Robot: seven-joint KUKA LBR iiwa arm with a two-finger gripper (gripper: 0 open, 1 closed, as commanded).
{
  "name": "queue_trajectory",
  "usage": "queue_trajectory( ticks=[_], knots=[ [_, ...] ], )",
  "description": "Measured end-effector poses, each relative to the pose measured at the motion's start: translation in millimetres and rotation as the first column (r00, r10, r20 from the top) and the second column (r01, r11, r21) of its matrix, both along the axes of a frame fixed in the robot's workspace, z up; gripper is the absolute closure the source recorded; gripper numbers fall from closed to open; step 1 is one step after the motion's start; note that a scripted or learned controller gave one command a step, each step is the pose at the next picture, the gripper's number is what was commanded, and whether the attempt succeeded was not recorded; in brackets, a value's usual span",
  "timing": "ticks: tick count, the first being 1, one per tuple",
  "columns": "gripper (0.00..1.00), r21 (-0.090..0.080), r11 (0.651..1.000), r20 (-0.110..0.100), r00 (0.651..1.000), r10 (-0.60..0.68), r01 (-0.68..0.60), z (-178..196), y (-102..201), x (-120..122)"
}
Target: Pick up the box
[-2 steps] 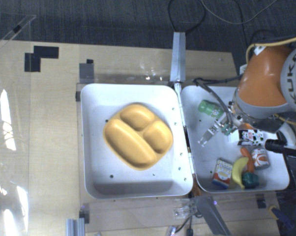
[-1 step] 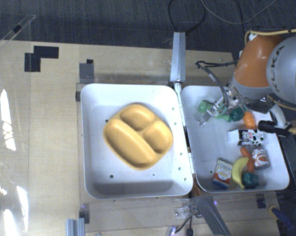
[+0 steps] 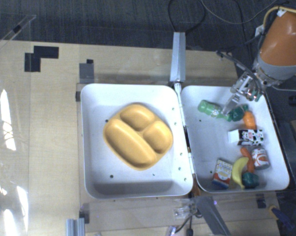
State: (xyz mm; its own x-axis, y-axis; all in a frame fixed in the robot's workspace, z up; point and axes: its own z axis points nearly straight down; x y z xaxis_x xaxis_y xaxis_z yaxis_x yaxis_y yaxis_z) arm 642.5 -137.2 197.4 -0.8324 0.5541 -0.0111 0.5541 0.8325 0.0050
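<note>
Lying below the tool (image 3: 235, 98), the box (image 3: 246, 137) sits apart, ungrasped.

Seeing even, bright overhead light. White bins (image 3: 89, 146) near blown out, soft shadow inside left bin's near wall. Glare streaks on bench (image 3: 35, 146) at left (clear sheet reflecting, I think). Floor at top dark. Small items in right bin slightly soft, labels unreadable.
</note>
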Motion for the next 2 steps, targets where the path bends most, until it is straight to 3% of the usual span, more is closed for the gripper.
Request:
queue_trajectory(
  ticks=[1, 2],
  knots=[
    [0.0, 0.003, 0.985, -0.007, 0.985, -0.172, 0.172, -79.0, 22.1, -101.8],
    [0.0, 0.002, 0.985, -0.001, 0.985, -0.175, 0.175, 38.5, -16.1, -43.6]
  ],
)
